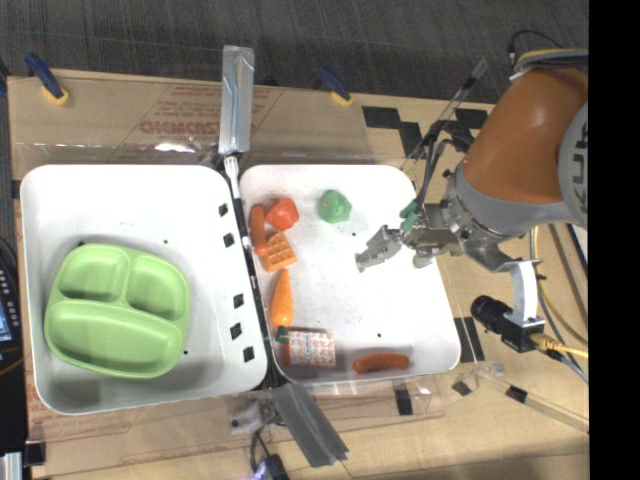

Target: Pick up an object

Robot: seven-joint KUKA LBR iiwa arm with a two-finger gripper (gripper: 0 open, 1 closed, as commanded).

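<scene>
White right bin (425, 313) lies below my gripper (372, 253), grip state unclear; green ball (335, 206) sits nearest, toward the far edge.

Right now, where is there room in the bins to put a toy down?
The right bin has bare floor in its middle, between the carrot and the gripper. Its left wall is crowded. The left bin has room above the green tray.
</scene>
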